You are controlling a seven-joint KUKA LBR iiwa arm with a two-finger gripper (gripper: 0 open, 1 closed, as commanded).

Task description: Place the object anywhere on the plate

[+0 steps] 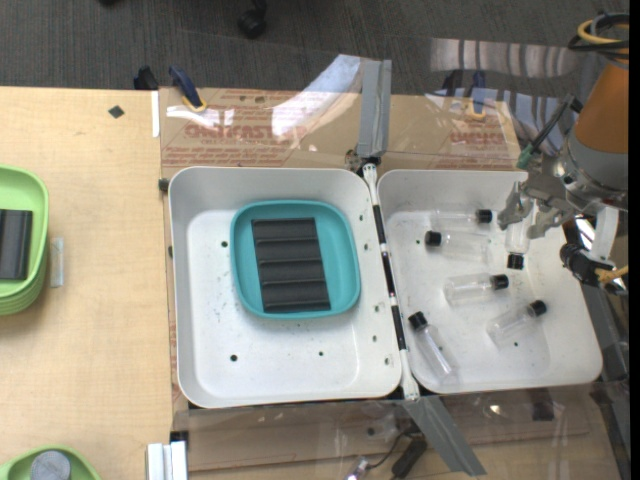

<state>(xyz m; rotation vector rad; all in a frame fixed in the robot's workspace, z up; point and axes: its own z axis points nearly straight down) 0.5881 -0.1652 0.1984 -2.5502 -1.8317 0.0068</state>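
Bins sit side by side on a wooden bench [80, 368], each shallow and white. The left bin [200, 358] holds a teal plate [345, 268] near its middle, and on the plate lies a dark ribbed block [290, 263]. The right bin [570, 363] holds several clear vials with black caps, scattered well apart: one [460, 218] near the far wall, one [475, 286] at the middle, one [518, 320] toward the near right, one [428, 340] tilted by the near left corner, and one [516, 248] standing just under the gripper [522, 223].

The arm [605, 118] comes in from the right, its orange band above the wrist, and the gripper hangs over the far right part of the right bin; I cannot tell how it is set or whether it grips the vial below it.

Behind the bins lies brown cardboard [260, 128] under clear plastic film. Green dishes [25, 238] stand at the bench's left edge. Beyond the bench the floor is dark grey carpet [400, 8], with chair castors [250, 23] on it.
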